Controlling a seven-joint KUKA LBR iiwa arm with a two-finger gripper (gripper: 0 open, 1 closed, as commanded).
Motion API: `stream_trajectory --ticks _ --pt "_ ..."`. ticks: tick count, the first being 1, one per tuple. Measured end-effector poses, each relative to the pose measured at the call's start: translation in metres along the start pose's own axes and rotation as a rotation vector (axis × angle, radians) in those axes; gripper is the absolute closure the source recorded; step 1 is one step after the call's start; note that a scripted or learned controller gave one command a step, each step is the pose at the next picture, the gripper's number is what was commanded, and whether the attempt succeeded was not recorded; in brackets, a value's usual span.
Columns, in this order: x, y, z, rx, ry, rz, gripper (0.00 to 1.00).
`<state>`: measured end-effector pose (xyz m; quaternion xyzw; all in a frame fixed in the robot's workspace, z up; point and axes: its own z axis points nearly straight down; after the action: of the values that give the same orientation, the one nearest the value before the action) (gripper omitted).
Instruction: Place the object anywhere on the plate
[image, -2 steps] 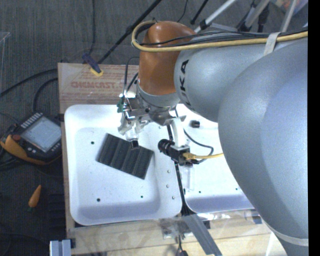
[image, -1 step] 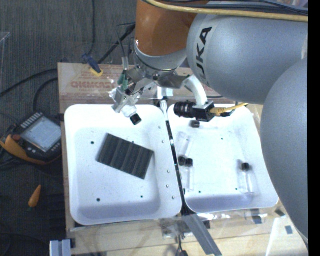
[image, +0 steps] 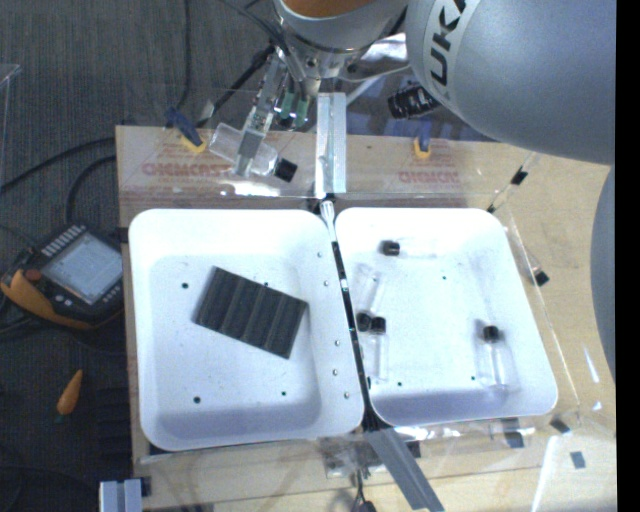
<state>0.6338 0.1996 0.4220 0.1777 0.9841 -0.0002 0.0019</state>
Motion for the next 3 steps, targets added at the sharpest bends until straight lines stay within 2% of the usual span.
stream_trajectory --ticks 1,2,3 --pt "0.093 0.002 0.174 0.002 0.006 0.041 1.0" --pt "0.154 -0.021 0.203 0.002 0.007 0.107 1.0" --pt "0.067 0.011 0.11 0.0 0.002 0.118 1.0"
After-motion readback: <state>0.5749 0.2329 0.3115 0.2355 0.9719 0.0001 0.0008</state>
